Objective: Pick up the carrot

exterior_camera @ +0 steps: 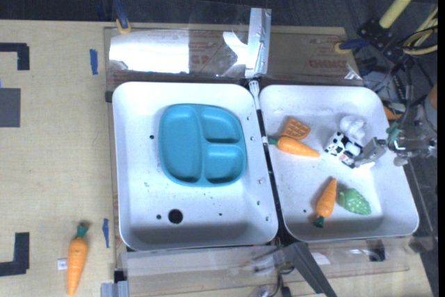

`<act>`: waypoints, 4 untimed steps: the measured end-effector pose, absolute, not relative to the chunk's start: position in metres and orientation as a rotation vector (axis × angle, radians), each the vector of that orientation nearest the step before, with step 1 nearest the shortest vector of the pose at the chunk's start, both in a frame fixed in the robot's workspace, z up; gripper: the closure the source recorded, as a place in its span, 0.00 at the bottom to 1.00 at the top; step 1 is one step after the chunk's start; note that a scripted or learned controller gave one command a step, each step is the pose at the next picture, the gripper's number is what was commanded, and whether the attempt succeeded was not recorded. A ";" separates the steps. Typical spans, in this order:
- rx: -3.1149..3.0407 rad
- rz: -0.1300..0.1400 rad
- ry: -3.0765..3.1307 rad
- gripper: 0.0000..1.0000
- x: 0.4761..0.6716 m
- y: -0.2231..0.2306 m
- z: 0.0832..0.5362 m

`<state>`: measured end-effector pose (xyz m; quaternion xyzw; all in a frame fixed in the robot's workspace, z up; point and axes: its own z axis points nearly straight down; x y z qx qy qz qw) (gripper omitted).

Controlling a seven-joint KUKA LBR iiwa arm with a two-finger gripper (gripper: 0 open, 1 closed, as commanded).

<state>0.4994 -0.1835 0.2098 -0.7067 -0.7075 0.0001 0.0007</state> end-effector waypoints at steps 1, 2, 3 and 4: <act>-2.192 -0.006 -2.257 0.00 0.481 -0.127 0.087; -2.199 -0.011 -2.257 1.00 0.483 -0.128 0.098; -2.303 -0.005 -2.141 1.00 0.533 -0.098 0.088; -2.360 -0.011 -2.080 1.00 0.591 -0.033 0.214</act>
